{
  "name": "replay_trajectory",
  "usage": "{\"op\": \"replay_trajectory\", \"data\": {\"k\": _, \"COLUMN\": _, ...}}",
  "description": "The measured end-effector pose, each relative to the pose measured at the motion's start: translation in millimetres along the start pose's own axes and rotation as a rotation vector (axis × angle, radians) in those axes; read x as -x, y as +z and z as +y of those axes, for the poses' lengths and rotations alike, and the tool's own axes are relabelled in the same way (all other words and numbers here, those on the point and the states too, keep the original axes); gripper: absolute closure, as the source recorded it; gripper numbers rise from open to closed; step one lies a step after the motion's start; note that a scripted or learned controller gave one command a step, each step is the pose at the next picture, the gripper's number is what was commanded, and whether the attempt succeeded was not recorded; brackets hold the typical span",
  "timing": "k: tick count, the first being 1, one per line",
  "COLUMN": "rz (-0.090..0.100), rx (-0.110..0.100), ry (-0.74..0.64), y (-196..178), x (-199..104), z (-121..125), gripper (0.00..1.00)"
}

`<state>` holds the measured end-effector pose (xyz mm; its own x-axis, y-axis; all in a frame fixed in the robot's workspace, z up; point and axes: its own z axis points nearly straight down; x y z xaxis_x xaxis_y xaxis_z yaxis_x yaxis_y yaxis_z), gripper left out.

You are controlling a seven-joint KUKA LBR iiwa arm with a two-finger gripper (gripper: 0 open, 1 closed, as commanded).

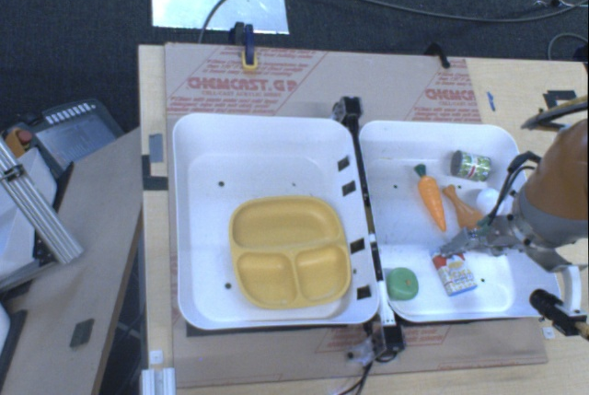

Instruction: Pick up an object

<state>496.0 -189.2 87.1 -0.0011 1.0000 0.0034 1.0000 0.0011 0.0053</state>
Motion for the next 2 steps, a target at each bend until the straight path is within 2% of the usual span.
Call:
{"op": "replay_trajectory", "data": {"k": 1, "rz": -0.002, "rx": 0.008, "ry": -0.001, "y": -14.1, "x": 0.1, "z": 2.9, "gripper": 1.0}}
{"op": "replay_trajectory", "data": {"k": 2, "rz": -0.006, "rx": 0.0, "ry": -0.003, "y": -59.0, "x": -2.1, "z": -0.2, "gripper": 1.0}}
